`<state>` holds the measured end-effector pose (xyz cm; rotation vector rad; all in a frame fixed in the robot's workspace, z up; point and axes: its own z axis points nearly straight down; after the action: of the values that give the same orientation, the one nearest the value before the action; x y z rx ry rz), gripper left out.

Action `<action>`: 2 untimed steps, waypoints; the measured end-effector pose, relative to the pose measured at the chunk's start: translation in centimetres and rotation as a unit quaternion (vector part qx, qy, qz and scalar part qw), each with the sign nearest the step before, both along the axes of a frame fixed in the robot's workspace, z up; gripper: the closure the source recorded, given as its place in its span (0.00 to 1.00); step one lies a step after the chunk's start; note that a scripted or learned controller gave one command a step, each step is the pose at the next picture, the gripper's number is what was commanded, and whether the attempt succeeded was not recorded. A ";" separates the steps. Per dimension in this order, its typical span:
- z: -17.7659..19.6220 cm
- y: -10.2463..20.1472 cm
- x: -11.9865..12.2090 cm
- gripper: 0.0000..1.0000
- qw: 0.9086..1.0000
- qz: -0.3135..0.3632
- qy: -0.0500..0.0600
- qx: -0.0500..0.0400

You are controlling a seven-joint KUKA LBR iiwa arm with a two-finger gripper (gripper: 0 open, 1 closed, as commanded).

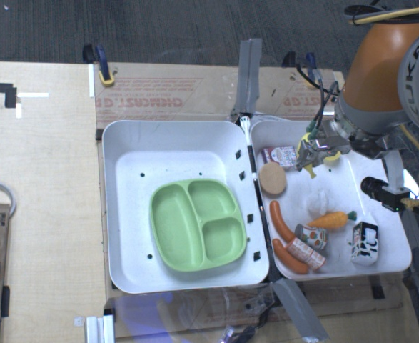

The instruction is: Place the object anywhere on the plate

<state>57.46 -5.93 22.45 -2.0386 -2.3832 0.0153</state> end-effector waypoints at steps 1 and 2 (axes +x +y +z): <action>-3.6 5.4 -2.4 1.00 0.996 0.089 -0.001 0.002; -3.5 11.4 -1.8 1.00 0.980 0.199 -0.003 0.003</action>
<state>55.64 5.49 18.93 -1.5236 -2.7442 0.0050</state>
